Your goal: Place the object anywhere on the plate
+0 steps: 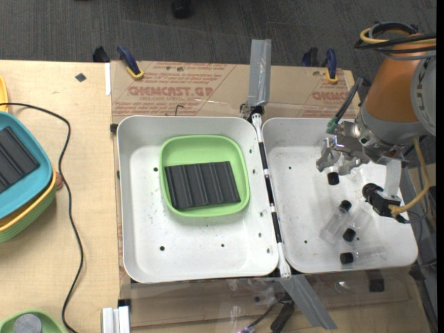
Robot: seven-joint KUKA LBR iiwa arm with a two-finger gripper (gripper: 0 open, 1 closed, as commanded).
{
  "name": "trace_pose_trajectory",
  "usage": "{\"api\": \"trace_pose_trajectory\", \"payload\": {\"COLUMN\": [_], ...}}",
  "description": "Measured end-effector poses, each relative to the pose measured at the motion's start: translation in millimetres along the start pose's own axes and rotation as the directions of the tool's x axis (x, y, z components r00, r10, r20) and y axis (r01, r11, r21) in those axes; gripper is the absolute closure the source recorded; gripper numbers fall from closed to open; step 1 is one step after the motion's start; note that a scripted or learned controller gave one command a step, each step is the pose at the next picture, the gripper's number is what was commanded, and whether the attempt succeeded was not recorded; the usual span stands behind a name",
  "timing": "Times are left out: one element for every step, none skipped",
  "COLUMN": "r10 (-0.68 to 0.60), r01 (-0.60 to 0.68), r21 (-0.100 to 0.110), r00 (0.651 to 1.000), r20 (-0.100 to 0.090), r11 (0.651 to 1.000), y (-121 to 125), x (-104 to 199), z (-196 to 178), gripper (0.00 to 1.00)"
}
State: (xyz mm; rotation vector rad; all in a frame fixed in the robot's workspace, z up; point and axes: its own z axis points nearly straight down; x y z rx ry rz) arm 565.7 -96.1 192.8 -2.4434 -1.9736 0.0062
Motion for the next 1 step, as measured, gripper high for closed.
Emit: {"api": "trace_pose_trajectory", "payload": {"r10": [0.000], "r01": [0.000], "r21": [0.000], "r00": [1.000], "r20": [0.000], "r11": [1.000], "y": [0.0], "x": [0.0], "z": [-0.1], "gripper": [0.00]}}
